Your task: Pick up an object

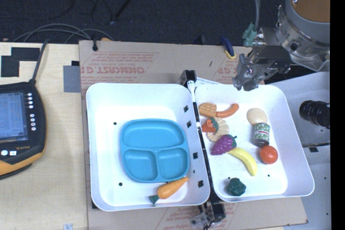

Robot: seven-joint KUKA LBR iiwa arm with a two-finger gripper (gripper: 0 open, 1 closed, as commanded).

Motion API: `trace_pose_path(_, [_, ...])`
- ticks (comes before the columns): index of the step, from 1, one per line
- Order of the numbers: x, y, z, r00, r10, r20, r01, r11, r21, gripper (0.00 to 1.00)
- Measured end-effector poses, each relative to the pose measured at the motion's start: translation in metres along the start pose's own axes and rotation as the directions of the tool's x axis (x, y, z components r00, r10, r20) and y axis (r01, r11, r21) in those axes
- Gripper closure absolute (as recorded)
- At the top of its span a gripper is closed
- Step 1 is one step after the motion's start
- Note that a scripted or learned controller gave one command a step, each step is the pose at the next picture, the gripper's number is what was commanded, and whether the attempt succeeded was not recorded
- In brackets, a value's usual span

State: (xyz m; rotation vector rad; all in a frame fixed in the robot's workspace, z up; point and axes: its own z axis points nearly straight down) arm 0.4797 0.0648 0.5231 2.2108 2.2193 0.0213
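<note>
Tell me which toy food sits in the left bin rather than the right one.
The carrot, lying beside the blue tray; all other toy foods sit in the right bin.

A single fixed camera looks down at a slant on the cardboard-topped table (140, 62). Two shallow white plastic bins (102, 116) sit mid-frame, at middling distance.

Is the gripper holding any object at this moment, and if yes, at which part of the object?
Nothing is held. The gripper hangs above the back edge of the right bin, with no object between its fingers; the toy foods lie in the bin below.
</note>
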Motion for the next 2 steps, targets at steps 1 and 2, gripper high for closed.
trace_pose_path(1, [0.054,-0.007,0.114,1.0,-0.001,0.006,0.001,1.0,0.031,1.0])
trace_pose_path(2, [-0.034,-0.005,0.104,1.0,0.012,0.006,-0.012,1.0,0.018,1.0])
